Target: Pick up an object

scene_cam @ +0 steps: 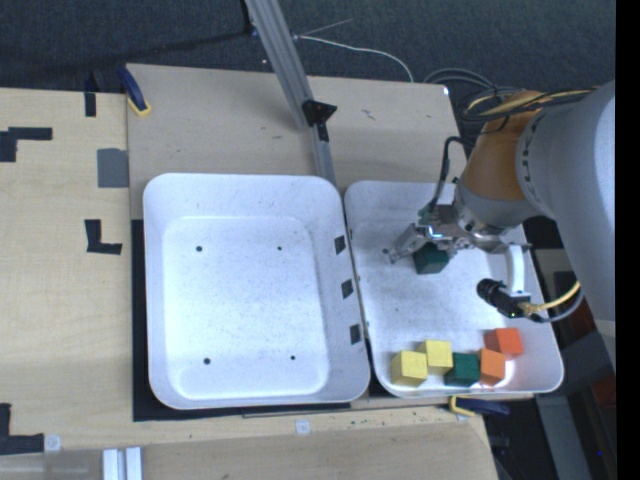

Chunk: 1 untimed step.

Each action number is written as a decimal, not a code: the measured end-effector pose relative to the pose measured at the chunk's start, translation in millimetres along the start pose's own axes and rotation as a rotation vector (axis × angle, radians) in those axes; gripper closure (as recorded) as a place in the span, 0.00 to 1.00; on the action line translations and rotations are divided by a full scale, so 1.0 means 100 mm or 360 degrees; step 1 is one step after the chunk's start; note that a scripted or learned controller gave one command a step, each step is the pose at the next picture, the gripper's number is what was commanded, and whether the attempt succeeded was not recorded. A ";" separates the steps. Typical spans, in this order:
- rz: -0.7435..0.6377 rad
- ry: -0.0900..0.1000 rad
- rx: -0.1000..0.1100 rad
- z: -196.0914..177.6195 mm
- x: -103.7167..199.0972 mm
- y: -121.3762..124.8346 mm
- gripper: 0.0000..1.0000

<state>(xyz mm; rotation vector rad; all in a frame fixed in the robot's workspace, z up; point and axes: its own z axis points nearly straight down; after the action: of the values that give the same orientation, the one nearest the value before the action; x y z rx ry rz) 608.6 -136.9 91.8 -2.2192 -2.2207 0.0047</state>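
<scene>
Yellow blocks [423, 360], green block [464, 368] and orange blocks [498, 353] bunched along right bin's [395, 208] near edge, well clear. Above mid-bin, pincer [432, 251] spread partway around dark green block [431, 260], looks gripped.

Over the right bin [395, 218], the tool [432, 248] has a dark green block [431, 260] between its fingers. Yellow [409, 367], yellow [439, 354], green [464, 368] and orange [503, 342] blocks sit along the bin's near edge.

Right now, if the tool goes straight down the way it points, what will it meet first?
Most likely the dark green block directly under the tool, with the right bin's floor beneath it. Depth is unclear, so they may already touch.
</scene>
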 end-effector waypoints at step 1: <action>0.0002 0.0000 0.0003 -0.04 -0.07 -0.48 0.00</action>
<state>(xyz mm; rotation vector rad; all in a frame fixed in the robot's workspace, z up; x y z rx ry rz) 561.1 -143.7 95.9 -2.2196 -2.2181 0.0065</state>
